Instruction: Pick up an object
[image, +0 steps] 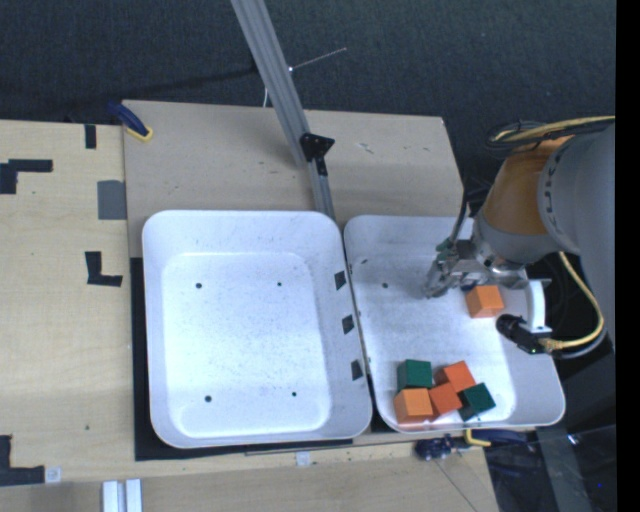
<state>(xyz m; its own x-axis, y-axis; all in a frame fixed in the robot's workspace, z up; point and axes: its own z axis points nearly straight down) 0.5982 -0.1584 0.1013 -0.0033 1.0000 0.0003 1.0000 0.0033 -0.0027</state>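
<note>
My gripper (436, 284) hangs low over the upper middle of the right bin (390, 310), reaching in from the right. An orange cube (485, 301) lies just to its right, beside the wrist and apart from the tip. At the bin's near edge sits a cluster of blocks: a dark green block (414, 374), an orange block (458, 376), another orange block (413, 403) and a second green block (477, 399). Nothing shows at the gripper's tip.
The left bin (160, 300) stands alongside, sharing a rim with the right one. A grey metal pole (285, 90) slants across the back of the bench. Cables (570, 340) loop by the right bin's right edge.
</note>
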